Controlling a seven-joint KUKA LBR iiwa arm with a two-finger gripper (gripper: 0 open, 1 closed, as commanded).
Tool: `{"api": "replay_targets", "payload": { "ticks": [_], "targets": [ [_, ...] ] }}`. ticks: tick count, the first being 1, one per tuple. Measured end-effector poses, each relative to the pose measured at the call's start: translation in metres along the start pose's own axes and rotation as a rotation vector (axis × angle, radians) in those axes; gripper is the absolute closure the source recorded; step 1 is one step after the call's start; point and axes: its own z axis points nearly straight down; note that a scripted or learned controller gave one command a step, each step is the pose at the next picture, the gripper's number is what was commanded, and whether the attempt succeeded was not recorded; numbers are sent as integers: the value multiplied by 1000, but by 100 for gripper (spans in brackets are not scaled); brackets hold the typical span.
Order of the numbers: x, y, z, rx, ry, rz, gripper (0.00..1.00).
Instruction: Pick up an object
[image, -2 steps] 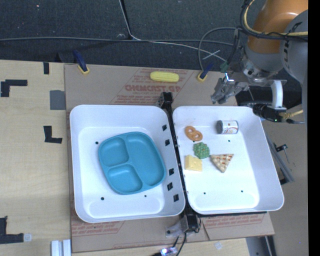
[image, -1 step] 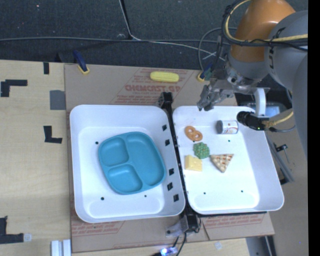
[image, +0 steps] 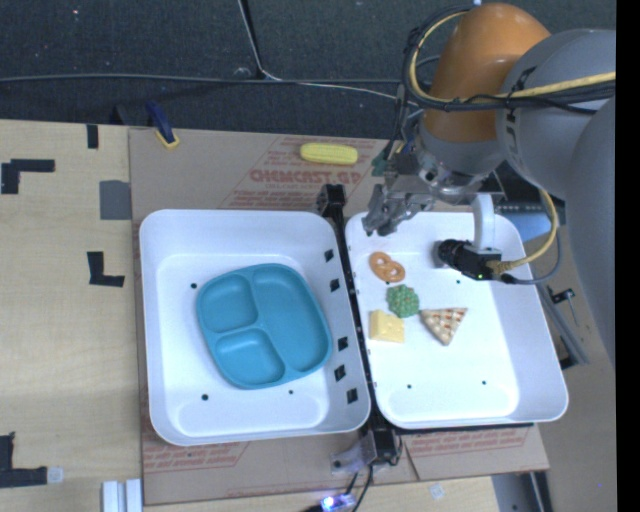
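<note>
The pretzel (image: 386, 267) is the closest candidate, lying flat near the back-left corner of the right bin (image: 500, 385). My guess is it's a light, stiff plastic toy, thin and a bit slick, so pinching across the outer loops beats trying for the holes. Just in front of it are a green broccoli piece (image: 402, 299), a cheese wedge (image: 387, 326) and a pizza slice (image: 444, 323), all close together. The end effector (image: 385, 216) hovers just behind the pretzel, apart from it; its fingers look slightly parted with nothing between them. The blue tray (image: 262, 325) sits in the left bin (image: 170, 400).
</note>
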Motion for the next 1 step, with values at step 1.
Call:
{"api": "replay_targets", "payload": {
  "ticks": [1],
  "targets": [
    [43, -33, 6, 1, 0, 0, 100]
  ]
}}
